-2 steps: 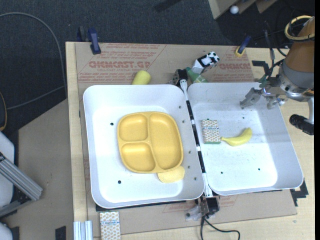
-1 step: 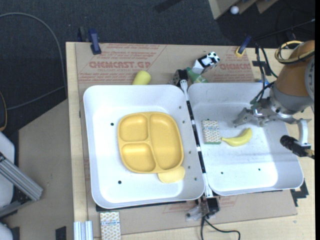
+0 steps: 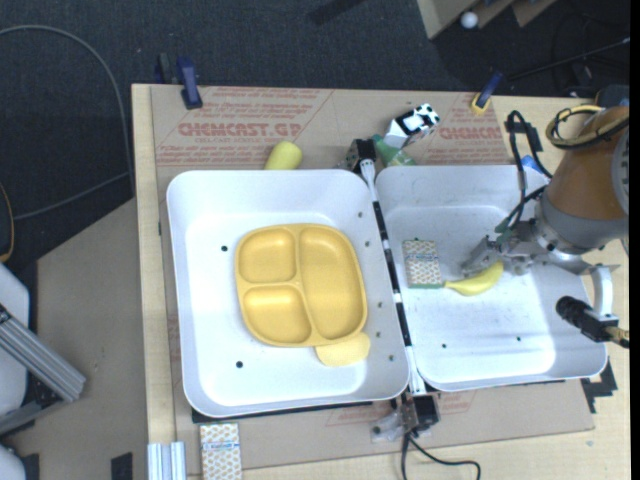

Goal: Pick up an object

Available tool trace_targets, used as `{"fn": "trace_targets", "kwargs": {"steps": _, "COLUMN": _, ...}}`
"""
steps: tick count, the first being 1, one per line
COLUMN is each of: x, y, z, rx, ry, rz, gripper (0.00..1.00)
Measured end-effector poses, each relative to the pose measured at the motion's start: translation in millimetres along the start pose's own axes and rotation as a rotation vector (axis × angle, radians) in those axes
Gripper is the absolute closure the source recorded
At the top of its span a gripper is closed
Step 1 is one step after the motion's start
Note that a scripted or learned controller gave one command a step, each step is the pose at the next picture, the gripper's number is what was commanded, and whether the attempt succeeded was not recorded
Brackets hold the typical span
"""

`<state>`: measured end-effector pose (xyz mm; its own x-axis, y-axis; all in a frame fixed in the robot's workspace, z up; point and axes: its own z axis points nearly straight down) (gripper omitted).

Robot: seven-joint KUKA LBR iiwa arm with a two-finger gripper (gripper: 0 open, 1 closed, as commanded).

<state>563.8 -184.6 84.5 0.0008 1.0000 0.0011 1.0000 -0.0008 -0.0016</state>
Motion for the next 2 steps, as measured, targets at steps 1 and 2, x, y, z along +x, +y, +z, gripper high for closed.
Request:
{"fn": "trace_targets", "kwargs": {"steps": 1, "x": 0.1, "y": 0.6, "z": -10.1, "rx": -0.002, "ry": -0.001, "rz": 0.001, "gripper": 1.00}}
{"fn": "trace_targets", "kwargs": {"steps": 2, "x": 66.8, "y": 71.1, "z": -8.4, "rx": -0.003, "ry": -0.001, "rz": -0.002, "gripper": 1.00}}
